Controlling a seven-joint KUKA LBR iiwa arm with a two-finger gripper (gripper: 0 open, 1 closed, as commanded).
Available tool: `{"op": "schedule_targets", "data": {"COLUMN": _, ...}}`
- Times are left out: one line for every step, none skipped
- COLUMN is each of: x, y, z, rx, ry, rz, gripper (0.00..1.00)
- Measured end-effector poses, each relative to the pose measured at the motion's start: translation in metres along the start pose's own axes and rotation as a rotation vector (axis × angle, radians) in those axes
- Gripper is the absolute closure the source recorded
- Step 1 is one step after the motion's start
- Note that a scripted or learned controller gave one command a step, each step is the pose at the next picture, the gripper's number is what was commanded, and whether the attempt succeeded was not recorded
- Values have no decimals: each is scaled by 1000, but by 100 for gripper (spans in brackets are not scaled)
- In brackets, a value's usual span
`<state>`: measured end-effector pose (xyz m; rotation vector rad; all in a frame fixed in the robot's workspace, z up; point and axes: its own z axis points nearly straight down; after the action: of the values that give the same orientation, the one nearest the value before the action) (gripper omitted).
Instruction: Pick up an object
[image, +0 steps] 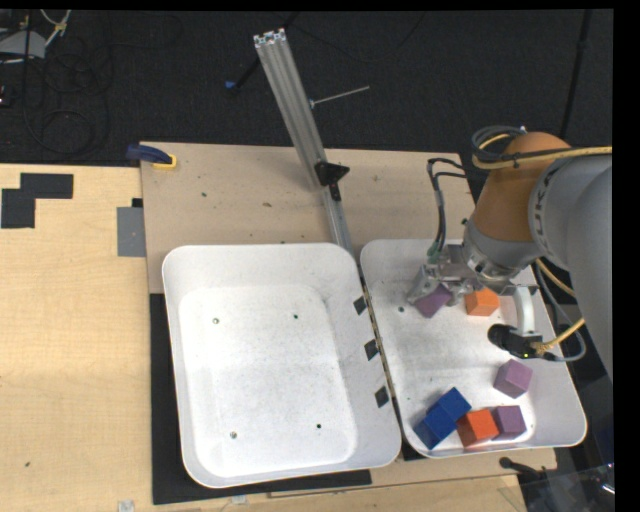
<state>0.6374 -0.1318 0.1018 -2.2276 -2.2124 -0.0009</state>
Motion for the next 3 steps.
{"op": "schedule_targets", "data": {"x": -7, "y": -4, "z": -60, "rx": -4, "ry": -3, "rz": 1, "gripper": 100}}
{"op": "schedule_targets", "data": {"x": 3, "y": -4, "z": -112, "rx": -4, "ry": -2, "rz": -8, "gripper": 100}}
{"op": "schedule_targets", "data": {"x": 2, "y": -3, "z": -161, "rx": -4, "ry": -2, "rz": -7, "gripper": 100}}
